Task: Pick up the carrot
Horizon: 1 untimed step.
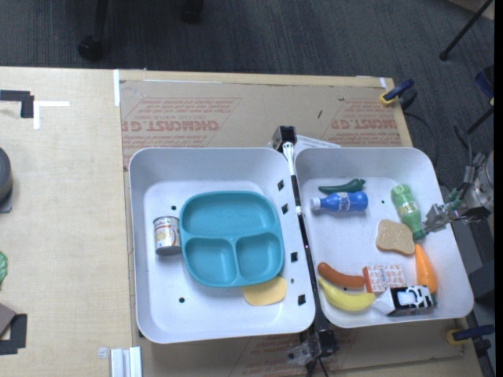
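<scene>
The carrot (425, 267) is a small orange piece lying near the right wall of the right bin (440, 171), between a slice of bread (394, 237) and a black-and-white carton (411, 298). My gripper (434, 218) reaches in over the bin's right rim and hangs just above the carrot's upper end, beside a green bottle (404, 203). Nothing can be seen held in it.
The right bin also holds a blue bottle (339, 203), a green pepper (343, 186), a sausage (340, 274), a banana (346, 297) and a red-and-white box (383, 276). In the left bin lie a teal divided plate (233, 238), a small can (166, 234) and a yellow disc (265, 291).
</scene>
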### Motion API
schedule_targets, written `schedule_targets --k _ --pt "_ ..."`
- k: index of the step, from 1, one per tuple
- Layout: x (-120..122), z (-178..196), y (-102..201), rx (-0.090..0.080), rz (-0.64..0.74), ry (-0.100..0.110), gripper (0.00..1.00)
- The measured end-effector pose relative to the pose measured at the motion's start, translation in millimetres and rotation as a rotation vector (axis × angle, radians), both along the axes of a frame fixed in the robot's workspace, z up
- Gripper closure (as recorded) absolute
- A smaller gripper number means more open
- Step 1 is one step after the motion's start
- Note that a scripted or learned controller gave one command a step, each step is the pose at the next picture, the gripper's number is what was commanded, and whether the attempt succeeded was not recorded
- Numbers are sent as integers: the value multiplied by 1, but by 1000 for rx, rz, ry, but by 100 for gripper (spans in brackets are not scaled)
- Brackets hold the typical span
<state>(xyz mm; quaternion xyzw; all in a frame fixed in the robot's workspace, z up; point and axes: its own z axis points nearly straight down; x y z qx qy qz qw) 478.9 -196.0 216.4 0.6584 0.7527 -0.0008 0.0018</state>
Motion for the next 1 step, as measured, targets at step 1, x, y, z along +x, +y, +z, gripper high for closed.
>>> schedule_targets --k 1 --pt "0 0 0 0 1 0 0"
